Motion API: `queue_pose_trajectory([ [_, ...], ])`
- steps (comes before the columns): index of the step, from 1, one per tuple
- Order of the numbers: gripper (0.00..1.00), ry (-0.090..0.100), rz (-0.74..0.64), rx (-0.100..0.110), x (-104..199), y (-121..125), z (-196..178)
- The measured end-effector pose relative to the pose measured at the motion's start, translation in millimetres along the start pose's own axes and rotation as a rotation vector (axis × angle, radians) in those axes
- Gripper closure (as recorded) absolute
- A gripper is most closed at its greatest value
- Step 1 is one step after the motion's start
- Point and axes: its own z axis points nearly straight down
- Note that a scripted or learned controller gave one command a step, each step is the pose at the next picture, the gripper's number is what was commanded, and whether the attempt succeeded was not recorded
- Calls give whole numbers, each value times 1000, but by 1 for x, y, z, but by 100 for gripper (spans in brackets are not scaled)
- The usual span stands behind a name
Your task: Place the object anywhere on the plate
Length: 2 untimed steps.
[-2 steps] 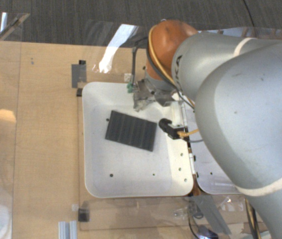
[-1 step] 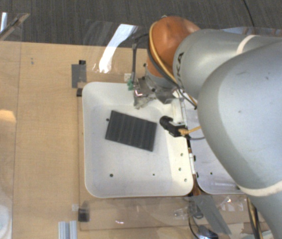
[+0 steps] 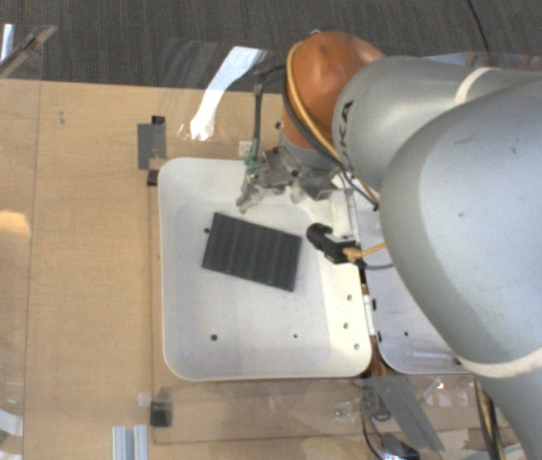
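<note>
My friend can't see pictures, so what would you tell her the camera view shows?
A dark ribbed plate lies flat in a white bin. The tool hangs by the bin's far side, close to the plate, on a big grey arm reaching in from the right.

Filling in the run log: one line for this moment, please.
gripper: over left bin, far end | dark mat: flat in bin middle, apart from gripper

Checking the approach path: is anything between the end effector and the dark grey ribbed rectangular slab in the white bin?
Nothing visible. The end effector hovers close beside the dark grey ribbed rectangular slab.
</note>
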Motion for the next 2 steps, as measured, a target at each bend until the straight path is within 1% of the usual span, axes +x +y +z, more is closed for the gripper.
queue_pose_trajectory([
  [1, 100, -1, -4, -5, 0, 2, -12],
  [2, 100, 1, 94, 14, -6, 3, 27],
])
